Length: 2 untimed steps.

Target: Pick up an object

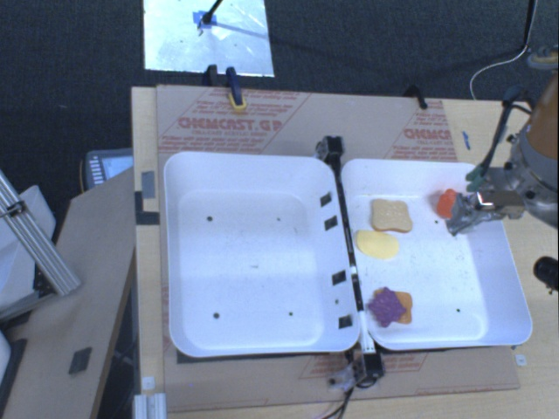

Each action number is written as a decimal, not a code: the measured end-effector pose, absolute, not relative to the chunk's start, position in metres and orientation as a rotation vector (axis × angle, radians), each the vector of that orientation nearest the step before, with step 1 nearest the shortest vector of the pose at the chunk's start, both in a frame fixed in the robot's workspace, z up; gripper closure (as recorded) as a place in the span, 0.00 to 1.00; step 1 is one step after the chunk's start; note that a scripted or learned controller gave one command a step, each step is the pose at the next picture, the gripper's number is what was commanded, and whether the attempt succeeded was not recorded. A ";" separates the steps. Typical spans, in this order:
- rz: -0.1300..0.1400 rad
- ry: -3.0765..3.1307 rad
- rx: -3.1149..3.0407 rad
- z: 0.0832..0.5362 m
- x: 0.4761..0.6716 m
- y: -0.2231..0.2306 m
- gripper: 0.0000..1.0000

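Observation:
The right bin (498,295) holds a tan bread slice (390,216), a pale yellow oval piece (376,245), a purple lump (383,305) lying on an orange cracker (403,308), and a small orange object (446,202) near the far right side. My gripper (460,223) hangs over the right bin's right part, just right of and below the orange object, close to it. Whether it touches the object cannot be made out from this angle.
The left bin (253,251) sits beside the right one, joined by a black-clipped divider (347,243). Both rest on a cardboard sheet (288,120). A foil-like plate (208,24) lies beyond the bench, and a cable (489,64) loops at the upper right.

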State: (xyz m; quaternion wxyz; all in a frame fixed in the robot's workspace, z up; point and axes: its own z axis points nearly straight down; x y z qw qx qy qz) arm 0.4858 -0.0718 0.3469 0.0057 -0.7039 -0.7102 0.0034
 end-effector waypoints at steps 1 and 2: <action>-0.016 -2.244 -2.205 0.412 0.527 0.048 1.00; -0.018 -2.232 -2.225 0.541 0.485 0.011 1.00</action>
